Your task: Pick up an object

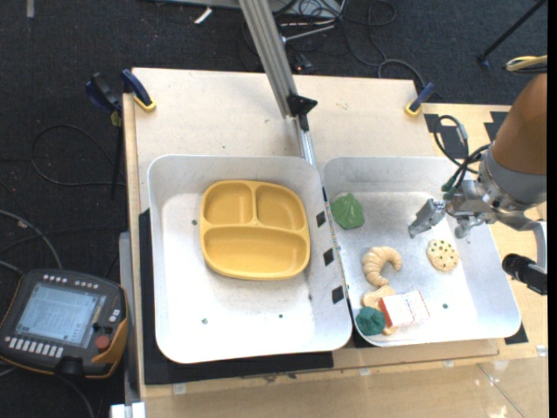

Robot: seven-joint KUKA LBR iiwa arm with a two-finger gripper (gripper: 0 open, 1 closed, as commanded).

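Observation:
The right bin (pixel 487 294) holds several small items. A light green leafy piece (pixel 347 211) lies at its far left, a tan croissant (pixel 381 266) in the middle and a round cookie with dark chips (pixel 442 255) to the right. A red and white box (pixel 406 309) and a dark green lump (pixel 372 320) lie at the near edge. My gripper (pixel 443 222) hangs open over the right bin, just beyond the cookie, with nothing between its two grey fingers (pixel 424 219).
A yellow compartment plate (pixel 255 229) sits in the left bin (pixel 174 320). A metal pole (pixel 270 42) slants down to the ridge between the bins. Yellow clamps (pixel 139 94) hold the bench's far corners. A teach pendant (pixel 61 320) lies on the floor at left.

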